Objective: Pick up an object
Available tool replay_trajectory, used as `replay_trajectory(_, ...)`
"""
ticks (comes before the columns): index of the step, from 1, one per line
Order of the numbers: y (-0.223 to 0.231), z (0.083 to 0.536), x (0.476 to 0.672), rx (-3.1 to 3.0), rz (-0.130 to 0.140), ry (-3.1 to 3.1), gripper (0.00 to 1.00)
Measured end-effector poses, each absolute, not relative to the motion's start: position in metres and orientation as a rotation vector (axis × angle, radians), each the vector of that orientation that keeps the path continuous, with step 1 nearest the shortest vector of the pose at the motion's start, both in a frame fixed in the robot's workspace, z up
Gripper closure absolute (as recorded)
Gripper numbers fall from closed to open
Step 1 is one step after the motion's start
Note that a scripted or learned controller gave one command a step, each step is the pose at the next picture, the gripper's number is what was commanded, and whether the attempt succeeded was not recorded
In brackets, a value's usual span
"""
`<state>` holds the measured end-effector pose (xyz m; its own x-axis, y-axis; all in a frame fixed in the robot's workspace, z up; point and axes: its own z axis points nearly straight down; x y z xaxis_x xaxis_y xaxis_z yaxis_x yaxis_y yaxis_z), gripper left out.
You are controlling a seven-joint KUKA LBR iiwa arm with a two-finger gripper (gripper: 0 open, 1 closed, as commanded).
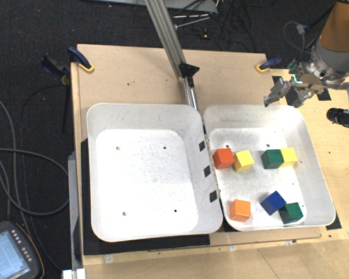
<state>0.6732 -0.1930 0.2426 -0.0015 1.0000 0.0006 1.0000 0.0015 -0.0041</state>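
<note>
Blocks, seven of them, all lying in the right bin (pixel 314 156), none lifted. Near the bin's nine o'clock side, an orange-red block (pixel 223 157) touching a yellow block (pixel 243 161) on its three o'clock side. Further toward three o'clock, a dark green block (pixel 272 158) pressed against a second yellow block (pixel 288 156). Down toward six o'clock, an orange block (pixel 239 210) standing alone, well apart from the upper pairs. At about five o'clock, a blue block (pixel 273 202) touching another green block (pixel 291 213) near the bin's lower rim.

Gripper (pixel 284 95) hanging over the bench just past the right bin's one o'clock corner, well apart from every block, with nothing between the fingers; fingers spread apart, dark and pointing down toward seven o'clock. Grey wrist and orange band (pixel 339 25) rising from it toward the one o'clock corner of the view.

Left bin (pixel 99 156) sitting beside the right one, rims meeting along the middle. Wooden bench top (pixel 128 74) under both, held by blue and yellow clamps (pixel 81 60) at eleven o'clock and near one o'clock. Metal pole (pixel 166 31) slanting in from twelve o'clock down to the seam between the bins. Screen corner (pixel 6 251) at seven o'clock
</note>
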Motion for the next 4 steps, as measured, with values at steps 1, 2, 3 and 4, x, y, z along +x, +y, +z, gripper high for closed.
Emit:
replay_trajectory(1,-0.193,0.245,0.674,-2.218,0.002,-2.224,0.00)
replay_trajectory(2,-0.191,0.182,0.677,-2.215,0.006,-2.222,0.00)
replay_trajectory(3,-0.190,0.117,0.676,-2.215,0.006,-2.221,0.00)
replay_trajectory(4,-0.189,0.094,0.676,-2.217,0.003,-2.224,0.00)
